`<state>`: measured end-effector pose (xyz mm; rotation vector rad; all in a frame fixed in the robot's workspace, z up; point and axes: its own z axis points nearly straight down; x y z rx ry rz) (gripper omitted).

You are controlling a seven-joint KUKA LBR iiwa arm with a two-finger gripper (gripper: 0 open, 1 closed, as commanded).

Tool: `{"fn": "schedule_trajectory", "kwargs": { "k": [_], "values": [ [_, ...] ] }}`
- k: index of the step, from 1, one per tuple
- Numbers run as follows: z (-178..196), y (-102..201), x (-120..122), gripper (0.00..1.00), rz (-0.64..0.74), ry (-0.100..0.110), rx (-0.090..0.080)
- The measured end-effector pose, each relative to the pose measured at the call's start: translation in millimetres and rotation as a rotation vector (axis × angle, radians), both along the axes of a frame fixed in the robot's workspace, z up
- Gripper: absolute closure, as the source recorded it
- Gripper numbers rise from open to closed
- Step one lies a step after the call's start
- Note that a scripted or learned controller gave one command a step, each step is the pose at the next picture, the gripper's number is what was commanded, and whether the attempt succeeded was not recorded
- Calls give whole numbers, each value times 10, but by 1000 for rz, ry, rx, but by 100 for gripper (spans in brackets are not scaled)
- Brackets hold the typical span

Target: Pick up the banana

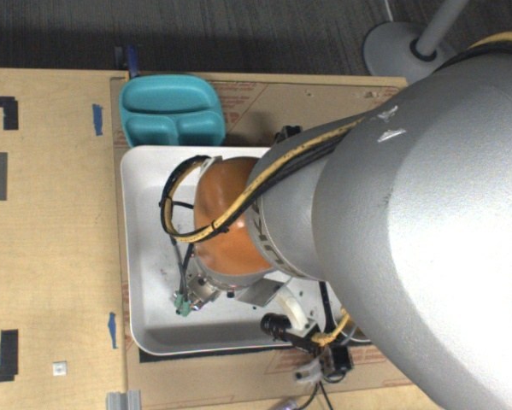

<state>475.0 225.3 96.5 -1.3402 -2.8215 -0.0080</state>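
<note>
My grey arm reaches in from the right and covers most of the white bin (143, 229). Its orange band (226, 220) points straight down over the bin's middle. Below the band, the body of my gripper (208, 290) hangs low over the bin's front part, with a small green connector (183, 306) at its side. The wrist hides whatever lies under it on the bin floor. Black and yellow cables (177, 203) loop along the band's left side.
A teal moulded tray (172, 109) sits just behind the bin's far rim. The cardboard-coloured bench (50, 229) stretches to the left with blue tape marks. A grey stand base (401, 48) is at the top right. Loose cables (320, 348) hang past the bin's front edge.
</note>
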Motion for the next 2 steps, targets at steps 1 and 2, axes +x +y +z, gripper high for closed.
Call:
{"fn": "schedule_trajectory", "kwargs": {
  "k": [1,2],
  "values": [
    [716,-63,234,100,-484,-11,-15],
    [715,-63,233,0,-484,-11,-16]
  ]
}}
